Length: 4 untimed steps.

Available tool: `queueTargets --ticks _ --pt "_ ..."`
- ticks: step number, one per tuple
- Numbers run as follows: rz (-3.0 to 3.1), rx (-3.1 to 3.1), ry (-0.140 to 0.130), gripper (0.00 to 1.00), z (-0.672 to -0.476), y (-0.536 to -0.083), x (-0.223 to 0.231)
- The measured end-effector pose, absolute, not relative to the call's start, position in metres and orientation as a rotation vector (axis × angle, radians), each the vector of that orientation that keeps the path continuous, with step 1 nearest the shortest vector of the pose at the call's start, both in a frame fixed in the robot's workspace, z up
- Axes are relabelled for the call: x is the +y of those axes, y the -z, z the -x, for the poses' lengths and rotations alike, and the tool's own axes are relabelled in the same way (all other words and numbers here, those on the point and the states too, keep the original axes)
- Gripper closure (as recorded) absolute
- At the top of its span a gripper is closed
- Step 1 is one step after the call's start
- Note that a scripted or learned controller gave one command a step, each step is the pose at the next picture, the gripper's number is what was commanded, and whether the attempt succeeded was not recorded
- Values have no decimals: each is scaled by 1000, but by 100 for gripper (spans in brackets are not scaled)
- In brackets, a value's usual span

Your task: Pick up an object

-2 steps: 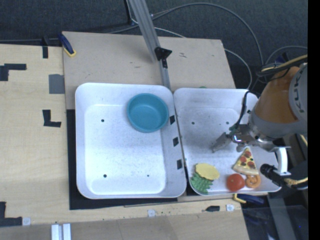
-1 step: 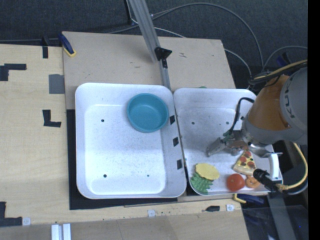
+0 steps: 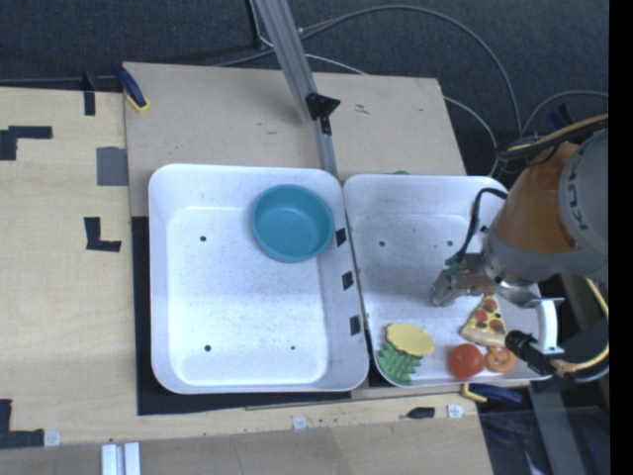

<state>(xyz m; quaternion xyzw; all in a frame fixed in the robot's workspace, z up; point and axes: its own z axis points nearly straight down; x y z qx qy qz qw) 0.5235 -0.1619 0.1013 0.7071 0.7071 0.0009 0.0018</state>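
The bench holds 2 white bins side by side. The left bin [image 3: 188,344] holds 1 blue bowl [image 3: 292,223], round and upright, sitting near its top right corner.

The right bin [image 3: 396,226] holds the small toy foods, all bunched along its lower edge. From the left, there is 1 yellow, wavy-edged piece [image 3: 409,339] lying on top of 1 green leafy piece [image 3: 396,362], the 2 touching. Next comes 1 red tomato [image 3: 466,361], round and glossy, with 1 small orange ring-shaped piece [image 3: 499,359] just beside it. Above these lies 1 pizza slice [image 3: 484,322], a tan wedge with red spots.

The gripper [image 3: 452,287] sits low over the right bin, just left of the pizza slice and above the tomato. Its dark fingers look spread a little, with nothing between them. The grey arm [image 3: 539,216] with its orange band reaches in from the right.
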Motion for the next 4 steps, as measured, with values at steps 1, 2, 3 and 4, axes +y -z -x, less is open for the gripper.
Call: queueTargets --ticks 1,2,3,4 --pt "-2220 2220 -2 100 -520 -145 -167" --pt "-2219 2221 -2 100 -525 -188 -162" --pt "-2220 2220 -2 100 -524 -232 -168" --pt "-2219 2226 0 100 -526 -225 -124"
